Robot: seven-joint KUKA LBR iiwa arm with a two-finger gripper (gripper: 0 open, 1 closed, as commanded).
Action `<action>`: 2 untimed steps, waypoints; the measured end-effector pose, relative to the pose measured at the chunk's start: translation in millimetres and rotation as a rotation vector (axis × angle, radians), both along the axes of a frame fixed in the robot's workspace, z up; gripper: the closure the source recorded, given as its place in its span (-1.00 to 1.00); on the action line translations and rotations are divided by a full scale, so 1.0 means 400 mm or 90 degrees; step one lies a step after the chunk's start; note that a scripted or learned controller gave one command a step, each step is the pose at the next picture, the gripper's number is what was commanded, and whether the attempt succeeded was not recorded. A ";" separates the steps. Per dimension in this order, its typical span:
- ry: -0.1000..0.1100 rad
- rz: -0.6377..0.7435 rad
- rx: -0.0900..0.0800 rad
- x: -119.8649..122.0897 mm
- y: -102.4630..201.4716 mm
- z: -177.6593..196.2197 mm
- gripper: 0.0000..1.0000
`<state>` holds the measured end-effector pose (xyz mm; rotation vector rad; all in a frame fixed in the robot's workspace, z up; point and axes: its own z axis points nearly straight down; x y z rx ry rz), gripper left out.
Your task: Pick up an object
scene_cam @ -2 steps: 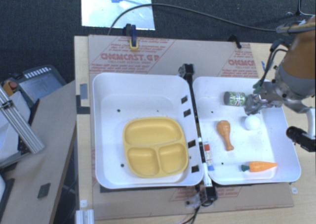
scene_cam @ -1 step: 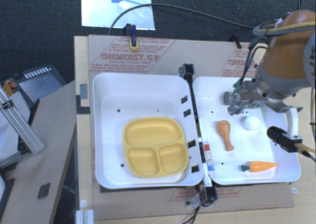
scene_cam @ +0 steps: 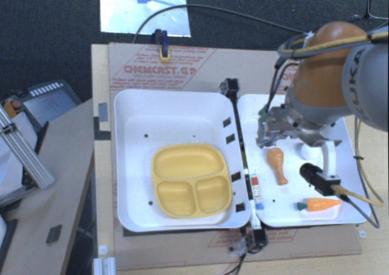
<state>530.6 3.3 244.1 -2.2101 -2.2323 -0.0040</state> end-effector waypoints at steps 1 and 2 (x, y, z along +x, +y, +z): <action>0.001 0.000 0.000 0.002 0.128 -0.030 1.00; 0.001 0.000 0.000 -0.043 0.265 -0.037 1.00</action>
